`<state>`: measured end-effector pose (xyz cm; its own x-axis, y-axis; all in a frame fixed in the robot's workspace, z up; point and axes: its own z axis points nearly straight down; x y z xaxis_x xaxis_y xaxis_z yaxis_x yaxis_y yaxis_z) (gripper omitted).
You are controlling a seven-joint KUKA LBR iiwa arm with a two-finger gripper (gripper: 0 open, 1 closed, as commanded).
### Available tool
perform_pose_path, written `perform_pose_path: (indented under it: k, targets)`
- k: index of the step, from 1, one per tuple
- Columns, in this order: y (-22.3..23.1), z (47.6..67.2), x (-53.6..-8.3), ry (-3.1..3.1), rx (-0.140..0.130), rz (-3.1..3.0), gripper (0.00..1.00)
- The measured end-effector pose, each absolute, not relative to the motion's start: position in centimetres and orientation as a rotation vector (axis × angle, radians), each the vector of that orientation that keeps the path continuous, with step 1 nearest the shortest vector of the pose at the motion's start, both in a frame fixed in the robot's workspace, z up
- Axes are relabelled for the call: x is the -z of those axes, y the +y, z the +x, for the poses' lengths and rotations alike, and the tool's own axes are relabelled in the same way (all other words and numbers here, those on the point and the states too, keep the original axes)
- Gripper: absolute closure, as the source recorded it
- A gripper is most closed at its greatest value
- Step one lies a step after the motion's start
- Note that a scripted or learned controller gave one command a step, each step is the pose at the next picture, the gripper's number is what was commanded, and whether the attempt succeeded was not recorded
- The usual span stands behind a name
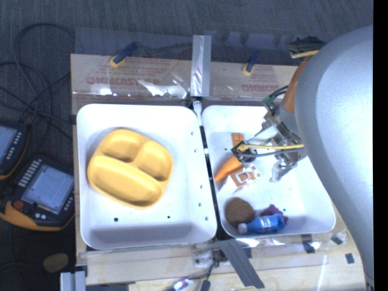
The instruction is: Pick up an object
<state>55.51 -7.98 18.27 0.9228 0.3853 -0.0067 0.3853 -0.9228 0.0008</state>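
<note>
My gripper (282, 166) hangs over the middle of the right bin (320, 194), on the grey arm that comes in from the right. An orange carrot-shaped piece (227, 167) lies to its left, near the wall between the bins. A small white and orange card (245, 176) rests just below that piece. At the bin's front are a brown round object (240, 210), a blue bottle (264, 224) on its side and a small purple thing (274, 211). The gripper stands apart from all of them.
A large yellow loaf-like object (129, 166) takes up much of the left bin (94, 223). Clear plastic sheeting with clips lies behind both bins. A handheld control pendant (37, 190) sits off the bench at the left.
</note>
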Motion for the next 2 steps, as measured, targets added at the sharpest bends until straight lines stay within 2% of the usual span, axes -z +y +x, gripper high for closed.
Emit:
perform_pose_path:
  k: [1, 2]
  targets:
    - [-6.3, 62.7, -18.3, 1.056, 0.01, 2.955, 0.0]
    - [-8.1, 65.7, -18.3, 1.716, 0.009, 2.629, 0.0]
